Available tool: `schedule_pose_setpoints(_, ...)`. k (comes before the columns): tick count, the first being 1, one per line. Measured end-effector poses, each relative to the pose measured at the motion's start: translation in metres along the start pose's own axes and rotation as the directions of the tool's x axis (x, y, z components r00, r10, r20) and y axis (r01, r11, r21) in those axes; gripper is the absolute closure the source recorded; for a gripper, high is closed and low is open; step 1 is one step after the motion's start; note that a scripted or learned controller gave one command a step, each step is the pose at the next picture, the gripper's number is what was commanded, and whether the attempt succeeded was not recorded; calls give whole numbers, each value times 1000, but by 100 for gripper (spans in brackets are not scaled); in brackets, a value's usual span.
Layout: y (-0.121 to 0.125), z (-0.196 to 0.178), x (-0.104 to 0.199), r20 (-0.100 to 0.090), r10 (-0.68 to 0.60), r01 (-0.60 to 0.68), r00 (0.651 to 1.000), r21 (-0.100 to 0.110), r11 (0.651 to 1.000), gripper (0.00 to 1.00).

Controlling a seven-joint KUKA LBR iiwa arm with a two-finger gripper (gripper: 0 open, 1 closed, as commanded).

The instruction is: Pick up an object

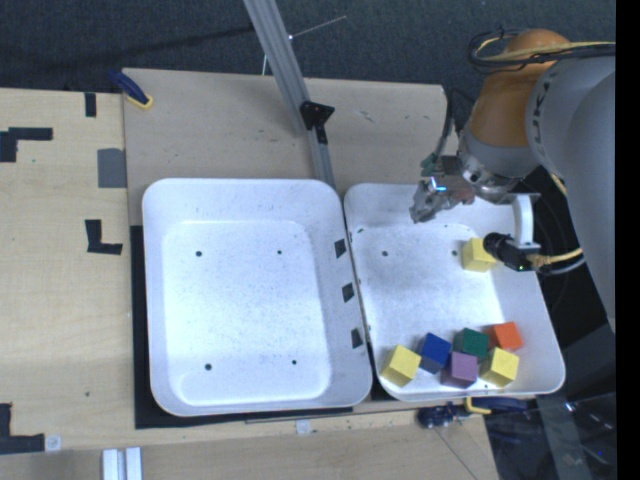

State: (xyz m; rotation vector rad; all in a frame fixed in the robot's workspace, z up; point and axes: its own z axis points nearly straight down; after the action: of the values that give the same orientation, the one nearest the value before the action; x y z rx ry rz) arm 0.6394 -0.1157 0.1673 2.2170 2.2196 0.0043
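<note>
My gripper (430, 206) hangs over the far edge of the right bin (400, 278), fingers pointing down with nothing seen between them. A yellow block (477, 256) lies alone by the right wall of that bin, a little right of and nearer than the gripper. Several blocks cluster at the bin's near end: a yellow one (402, 365), a blue one (435, 351), a green one (470, 344), a purple one (463, 368), an orange one (506, 336) and another yellow one (503, 366).
The left bin (240, 288) sits beside the right one, their walls touching. A slanted metal bar (285, 58) crosses the bench behind the bins. The grey arm with its orange band (515, 78) reaches in from the right.
</note>
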Motion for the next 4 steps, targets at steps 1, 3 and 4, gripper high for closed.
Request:
schedule_pose_setpoints(1,-7,-48,-4,0,0,0,1000,1,1000,100)
schedule_pose_setpoints(3,4,-122,-1,-1,-1,1,1000,4,1000,100)
schedule_pose_setpoints(4,-19,-122,49,-2,-4,4,1000,6,1000,100)
